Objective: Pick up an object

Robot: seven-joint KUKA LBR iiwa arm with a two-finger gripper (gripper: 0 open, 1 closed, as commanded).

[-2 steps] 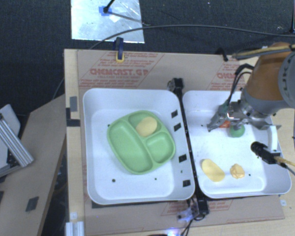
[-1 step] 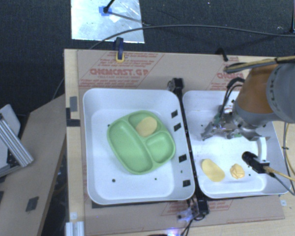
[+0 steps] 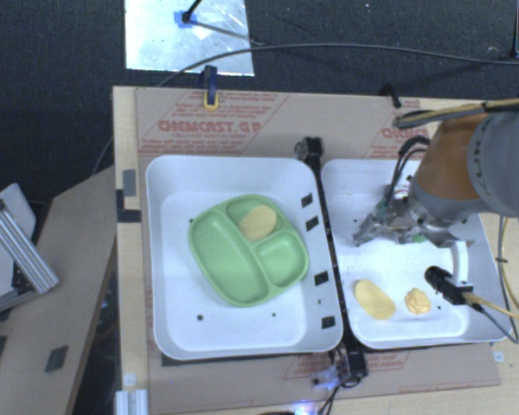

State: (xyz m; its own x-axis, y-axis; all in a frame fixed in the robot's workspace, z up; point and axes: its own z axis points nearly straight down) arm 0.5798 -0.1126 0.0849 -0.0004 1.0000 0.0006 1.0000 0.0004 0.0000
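Gripper (image 3: 374, 229): over the right bin (image 3: 356, 188); jaw state cannot be told.
Yellow pieces (image 3: 374, 300): on the bin floor, below the gripper, apart from it.

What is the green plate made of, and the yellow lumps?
The green divided plate looks like smooth molded plastic: even color, rounded compartment walls, a soft sheen. The yellow pieces, one on the plate and two in the right bin, look matte and rounded, maybe foam or plastic toy food; the view is too coarse to tell.
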